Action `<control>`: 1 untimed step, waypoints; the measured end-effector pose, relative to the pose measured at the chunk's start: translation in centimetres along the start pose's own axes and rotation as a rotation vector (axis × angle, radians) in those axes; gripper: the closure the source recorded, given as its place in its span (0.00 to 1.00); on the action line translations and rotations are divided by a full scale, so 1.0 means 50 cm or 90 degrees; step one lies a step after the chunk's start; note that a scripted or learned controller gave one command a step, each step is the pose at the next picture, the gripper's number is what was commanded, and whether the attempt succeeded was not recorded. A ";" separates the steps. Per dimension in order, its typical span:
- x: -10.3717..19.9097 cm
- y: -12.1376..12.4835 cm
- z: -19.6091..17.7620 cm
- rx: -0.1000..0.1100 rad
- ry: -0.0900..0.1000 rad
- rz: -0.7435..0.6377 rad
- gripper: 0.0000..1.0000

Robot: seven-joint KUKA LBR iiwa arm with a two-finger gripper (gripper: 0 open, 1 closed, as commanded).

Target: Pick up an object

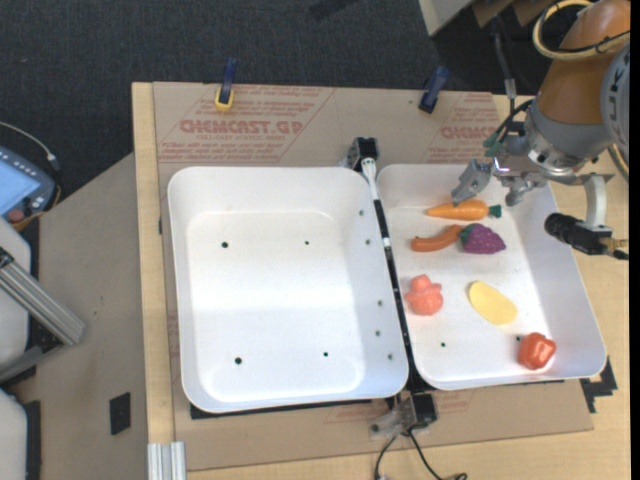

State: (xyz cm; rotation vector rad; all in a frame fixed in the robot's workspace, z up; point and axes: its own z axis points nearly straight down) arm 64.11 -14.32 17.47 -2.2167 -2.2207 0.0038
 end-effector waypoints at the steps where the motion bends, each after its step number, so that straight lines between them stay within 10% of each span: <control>1: 0.074 0.007 0.075 0.000 0.001 -0.001 0.00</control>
